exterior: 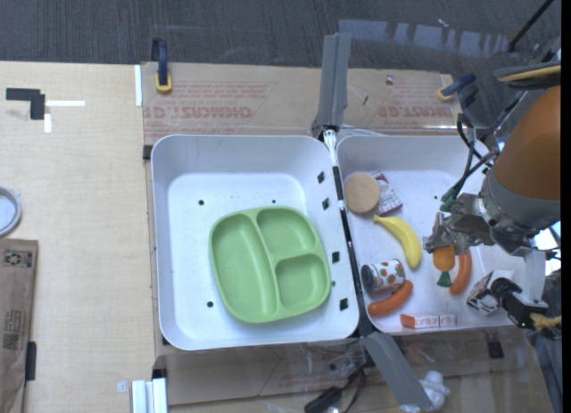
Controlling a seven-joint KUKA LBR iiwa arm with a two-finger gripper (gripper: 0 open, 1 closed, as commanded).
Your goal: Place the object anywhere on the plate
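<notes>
- A green plate (268, 262) with three compartments lay tilted in the left white bin (178, 224), and none of its compartments held anything.
- The likeliest object for the task — a small orange piece (443, 260) — sat in the right white bin (419, 163), right under the gripper (451, 235), which hovered over that bin's right part.
- Whether the orange piece sat between the fingers or merely beneath them could not be told; the metal parts hid the fingertips, so their spread could not be told either.
- Just beside the orange piece on its right lay a carrot (461, 272), angled upright in the view.
- To the left of the gripper a banana (403, 237) curved down the middle of the right bin, with a round tan disc (361, 193) above it and a small patterned packet (388, 194) touching the disc's right side.
- Lower in that bin a small printed can (382, 275) lay on its side near the divider, a red-orange sausage-shaped thing (391, 299) just below it, and a flat red-and-white label (428, 320) by the near wall.
- The arm (531, 157) — grey with a broad orange band — came in from the right.
- Both bins rested on brown cardboard (232, 94) on a pale wooden bench (71, 188); a blue-and-yellow clamp (161, 65) gripped the cardboard's far edge.
- Dark carpet (223, 1) ran behind the bench.
</notes>
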